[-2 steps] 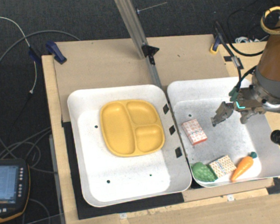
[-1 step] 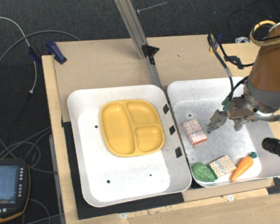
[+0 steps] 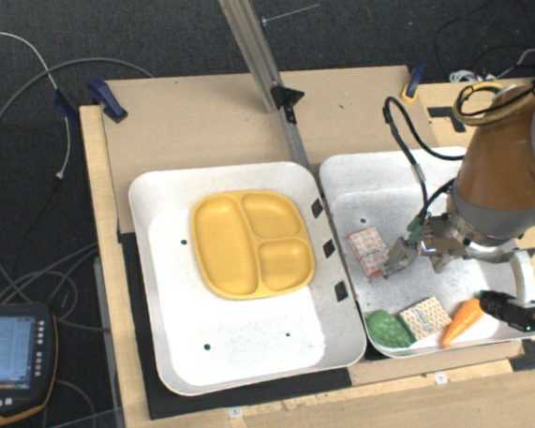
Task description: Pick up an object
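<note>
The pink box point(image 3: 368, 250) lies just left of the pincer point(image 3: 405, 253).

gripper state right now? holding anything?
Gripper: cannot be told whether open or closed. It sits in the right bin next to the pink box; nothing is seen held.
</note>
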`<act>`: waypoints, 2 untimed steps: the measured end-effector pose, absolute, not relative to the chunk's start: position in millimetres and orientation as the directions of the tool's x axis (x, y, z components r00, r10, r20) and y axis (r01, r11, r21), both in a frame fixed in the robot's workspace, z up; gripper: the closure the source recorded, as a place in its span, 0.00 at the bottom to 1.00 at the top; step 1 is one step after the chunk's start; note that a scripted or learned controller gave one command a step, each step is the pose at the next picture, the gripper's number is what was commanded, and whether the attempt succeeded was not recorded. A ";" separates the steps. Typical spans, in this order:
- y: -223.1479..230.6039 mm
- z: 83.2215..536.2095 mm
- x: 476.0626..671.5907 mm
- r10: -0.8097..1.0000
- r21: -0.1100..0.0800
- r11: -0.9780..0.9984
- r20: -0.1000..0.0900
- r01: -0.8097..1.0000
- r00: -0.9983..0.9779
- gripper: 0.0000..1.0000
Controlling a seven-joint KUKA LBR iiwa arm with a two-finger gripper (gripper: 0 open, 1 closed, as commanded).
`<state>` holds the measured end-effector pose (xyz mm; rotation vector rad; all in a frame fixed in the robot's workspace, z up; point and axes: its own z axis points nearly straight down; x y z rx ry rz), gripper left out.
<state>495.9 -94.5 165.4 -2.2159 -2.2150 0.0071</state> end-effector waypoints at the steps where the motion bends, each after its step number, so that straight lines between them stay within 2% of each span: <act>1: -93.9 101.6 494.2 1.000 -0.010 0.000 0.003 1.000 0.001 0.00; 2: -93.8 116.2 496.6 1.000 0.000 0.000 0.002 1.000 0.000 1.00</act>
